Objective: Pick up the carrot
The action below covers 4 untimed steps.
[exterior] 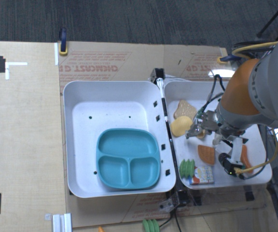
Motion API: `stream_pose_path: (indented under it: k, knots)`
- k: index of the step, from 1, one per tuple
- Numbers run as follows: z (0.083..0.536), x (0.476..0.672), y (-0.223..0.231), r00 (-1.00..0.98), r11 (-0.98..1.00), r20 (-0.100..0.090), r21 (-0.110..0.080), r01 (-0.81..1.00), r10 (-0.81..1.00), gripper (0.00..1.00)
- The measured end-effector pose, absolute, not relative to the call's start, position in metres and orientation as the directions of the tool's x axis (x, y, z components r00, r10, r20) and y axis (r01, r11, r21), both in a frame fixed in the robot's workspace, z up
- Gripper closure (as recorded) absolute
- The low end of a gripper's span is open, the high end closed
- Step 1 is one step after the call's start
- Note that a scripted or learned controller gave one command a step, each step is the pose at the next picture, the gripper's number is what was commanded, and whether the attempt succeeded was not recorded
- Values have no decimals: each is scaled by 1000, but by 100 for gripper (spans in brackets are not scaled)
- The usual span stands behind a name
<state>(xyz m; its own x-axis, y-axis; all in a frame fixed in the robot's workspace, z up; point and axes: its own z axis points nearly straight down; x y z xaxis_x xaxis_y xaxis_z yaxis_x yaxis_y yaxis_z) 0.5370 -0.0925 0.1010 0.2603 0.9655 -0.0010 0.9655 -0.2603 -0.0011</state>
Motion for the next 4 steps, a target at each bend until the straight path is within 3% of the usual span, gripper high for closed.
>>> stream_pose_path:
  k: [1, 2, 3, 4]
  knots:
    - [92, 600, -113, 528, -528, -3, 0, 849, 849, 0]
    - [91, 564, -93, 433, -433, -1, -5, 901, 901, 0]
    - [91, 564, -95, 581, -581, -3, -3, 814, 814, 0]
    - [91, 548, -94, 668, -668, -2, -5, 744, 744, 0]
